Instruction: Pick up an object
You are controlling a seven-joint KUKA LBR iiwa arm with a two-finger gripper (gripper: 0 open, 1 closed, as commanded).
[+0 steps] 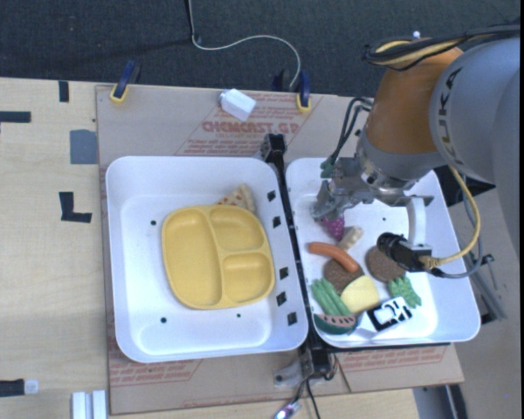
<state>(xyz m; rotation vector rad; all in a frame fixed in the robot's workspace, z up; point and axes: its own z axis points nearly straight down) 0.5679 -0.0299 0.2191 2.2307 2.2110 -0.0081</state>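
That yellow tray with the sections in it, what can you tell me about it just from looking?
The yellow tray looks like smooth moulded plastic with rounded corners and three compartments, one long and two smaller. It lies flat, turned slightly askew, in the middle of the left white bin. A small pale, patterned item sits at its far edge, seemingly touching it.

Both white bins (122, 260) look like smooth, slightly glossy plastic, and the yellow divided tray (217, 256) has a softer, matt plastic sheen. Beneath them lies a matt brown cardboard sheet (201, 129) with red print on the pale, wood-look tabletop (35, 269). The arm's orange band (410, 103) appears smooth and satiny.
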